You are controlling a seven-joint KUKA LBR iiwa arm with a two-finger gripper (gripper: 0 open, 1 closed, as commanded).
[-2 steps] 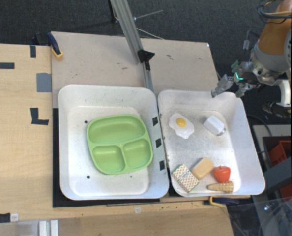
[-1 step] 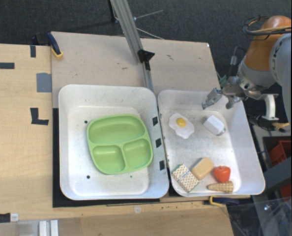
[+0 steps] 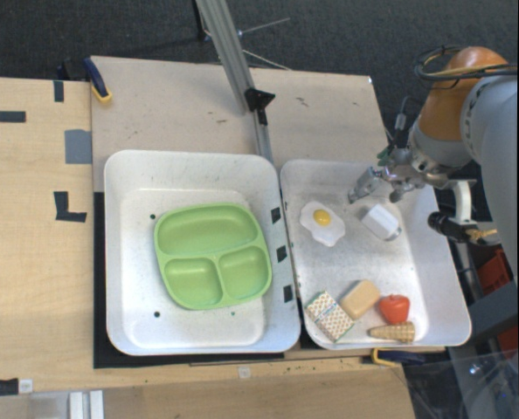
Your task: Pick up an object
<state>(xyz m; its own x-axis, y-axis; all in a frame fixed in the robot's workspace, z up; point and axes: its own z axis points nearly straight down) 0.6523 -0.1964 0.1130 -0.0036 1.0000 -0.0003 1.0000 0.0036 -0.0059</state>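
Fingers look spread apart, with nothing pinched between them, on the gripper (image 3: pixel 377 188) hanging over the far part of the right bin (image 3: pixel 434 273). Just beside and a bit nearer than the fingertips sits a small white block (image 3: pixel 381 221), which may be touching one finger, hard to say. Next to it toward the bin's left wall is a toy fried egg (image 3: pixel 321 222). Along the bin's near edge there's a checkered wafer (image 3: pixel 329 315), a tan bread piece (image 3: pixel 360 298), a red tomato-looking thing (image 3: pixel 396 307) and a little ice cream cone (image 3: pixel 392 331) lying flat, all bunched close together.

The left bin (image 3: pixel 124 234) holds a green divided plate (image 3: pixel 212 255) roughly in its middle. Both bins sit on a light wood bench (image 3: pixel 32 243) with grey and black tape marks toward its left edge and a blue and yellow clamp (image 3: pixel 97 80) at the far-left corner of the board. A metal pole (image 3: pixel 229 46) slants up from behind the bins. Dark carpet floor (image 3: pixel 347 16) beyond.
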